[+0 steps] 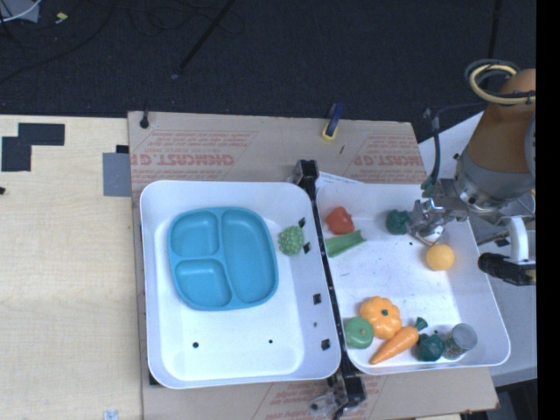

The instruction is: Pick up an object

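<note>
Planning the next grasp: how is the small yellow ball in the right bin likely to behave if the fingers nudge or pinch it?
The yellow ball looks round and smooth, so a nudge would probably send it rolling across the flat floor of the right bin. It may squirt out of an off-centre pinch. It sits close below the gripper, with open floor around it, so little would stop it.

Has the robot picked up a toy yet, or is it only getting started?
Nothing looks picked up yet. The tool is low in the right bin, between a dark green toy and a yellow ball, both lying on the bin floor. Grabbing and lifting one are left. The pumpkin and carrot lie near the front.
</note>
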Robot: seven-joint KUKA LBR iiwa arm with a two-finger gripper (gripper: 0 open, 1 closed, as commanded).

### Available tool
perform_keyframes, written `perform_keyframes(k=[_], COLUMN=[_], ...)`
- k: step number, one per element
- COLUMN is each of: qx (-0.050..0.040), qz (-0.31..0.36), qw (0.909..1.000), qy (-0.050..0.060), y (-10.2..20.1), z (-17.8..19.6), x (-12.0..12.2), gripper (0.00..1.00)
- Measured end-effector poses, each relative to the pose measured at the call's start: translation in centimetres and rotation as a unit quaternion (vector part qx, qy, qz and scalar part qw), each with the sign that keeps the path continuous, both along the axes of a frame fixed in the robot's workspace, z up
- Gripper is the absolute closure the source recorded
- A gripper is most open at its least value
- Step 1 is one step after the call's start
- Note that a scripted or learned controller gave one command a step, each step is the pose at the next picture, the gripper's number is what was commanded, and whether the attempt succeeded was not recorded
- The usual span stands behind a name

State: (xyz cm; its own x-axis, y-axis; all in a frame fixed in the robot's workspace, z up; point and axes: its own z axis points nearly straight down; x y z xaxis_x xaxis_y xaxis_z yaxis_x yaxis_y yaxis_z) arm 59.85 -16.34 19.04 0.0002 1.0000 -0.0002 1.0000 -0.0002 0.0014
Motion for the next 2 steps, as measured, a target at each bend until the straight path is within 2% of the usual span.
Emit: perform_keyframes(k=[1, 2], qx=[0.0, 0.0008], qz=[0.001, 0.002], qw=[1.0, 1.0], qy=[0.0, 0.001], y=[-0.1, 4.8], z=[3.9, 4.8], x=[0.0, 0.7], gripper=[1.0, 1.0])
